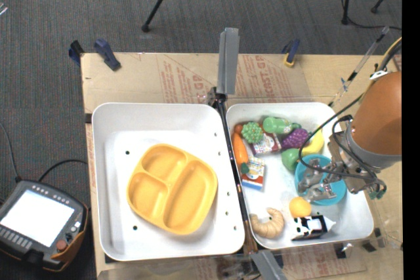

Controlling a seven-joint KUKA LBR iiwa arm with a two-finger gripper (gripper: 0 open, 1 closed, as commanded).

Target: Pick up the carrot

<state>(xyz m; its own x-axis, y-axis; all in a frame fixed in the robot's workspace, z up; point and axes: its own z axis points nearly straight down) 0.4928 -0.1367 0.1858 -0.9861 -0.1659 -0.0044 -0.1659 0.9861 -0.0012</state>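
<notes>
Two bins on the surface | carrot (240,148) lies along the left wall of the right bin (348,223), beside a small carton (253,174) | my gripper (319,181) hangs over the blue bowl (308,175) on that bin's right side, well apart from the carrot | grip state: cannot tell | yellow plate (172,188) sits in the left bin (105,141)

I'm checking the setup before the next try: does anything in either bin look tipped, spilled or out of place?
Nothing looks spilled or broken. The carrot lies pressed along the right bin's left wall, a tight spot for a grasp. The gripper hangs over the blue bowl, apart from the carrot. The yellow tray sits askew in the left bin.
</notes>
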